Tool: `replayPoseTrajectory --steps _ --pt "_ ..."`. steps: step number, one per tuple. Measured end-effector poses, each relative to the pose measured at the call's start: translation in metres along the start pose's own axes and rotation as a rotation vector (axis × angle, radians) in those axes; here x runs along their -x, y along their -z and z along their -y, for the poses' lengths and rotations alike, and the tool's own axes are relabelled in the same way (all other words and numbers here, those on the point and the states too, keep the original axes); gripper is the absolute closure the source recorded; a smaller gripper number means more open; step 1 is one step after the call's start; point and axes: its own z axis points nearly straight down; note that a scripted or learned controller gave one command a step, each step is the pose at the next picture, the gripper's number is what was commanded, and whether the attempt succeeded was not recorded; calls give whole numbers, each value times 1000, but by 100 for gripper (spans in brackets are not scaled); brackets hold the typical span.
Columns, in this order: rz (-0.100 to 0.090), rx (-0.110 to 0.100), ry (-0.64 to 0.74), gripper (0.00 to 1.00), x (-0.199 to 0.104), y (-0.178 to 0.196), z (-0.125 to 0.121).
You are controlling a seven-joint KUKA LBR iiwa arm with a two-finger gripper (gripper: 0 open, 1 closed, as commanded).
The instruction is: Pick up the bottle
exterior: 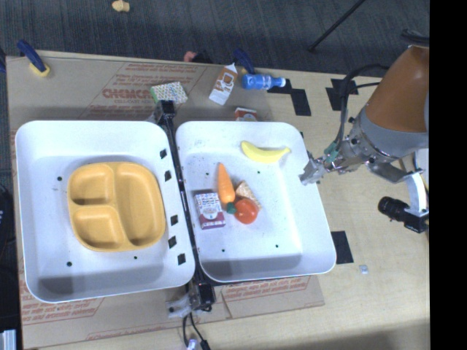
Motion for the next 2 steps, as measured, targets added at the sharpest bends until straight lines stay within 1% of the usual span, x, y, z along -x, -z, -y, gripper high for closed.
replayPoseTrajectory --steps 1,2 --pt "-2 -2 97 100 -11 -100 51" --pt "1 2 -122 100 -10 -48 50"
